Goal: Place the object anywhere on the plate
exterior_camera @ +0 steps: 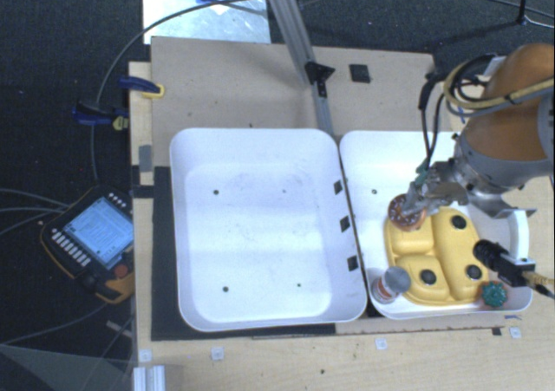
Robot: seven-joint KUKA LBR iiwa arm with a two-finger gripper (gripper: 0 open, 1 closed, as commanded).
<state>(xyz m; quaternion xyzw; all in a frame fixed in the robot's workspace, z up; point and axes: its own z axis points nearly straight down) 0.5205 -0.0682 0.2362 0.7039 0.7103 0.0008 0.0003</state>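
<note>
Tool [414, 204] sat over a brown round object [404, 211] at the yellow plate [438, 250] in the right bin [368, 164]; finger state indiscernible.

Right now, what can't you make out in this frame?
- Gripper: its fingers sit low over the brown round object on the yellow plate, too small and blurred to read whether it holds anything.
- Brown round object: partly covered by the gripper; its identity is unclear.
- Right bin: its far right side is hidden under the arm.
- Green item and grey-capped item: too small to identify.
</note>
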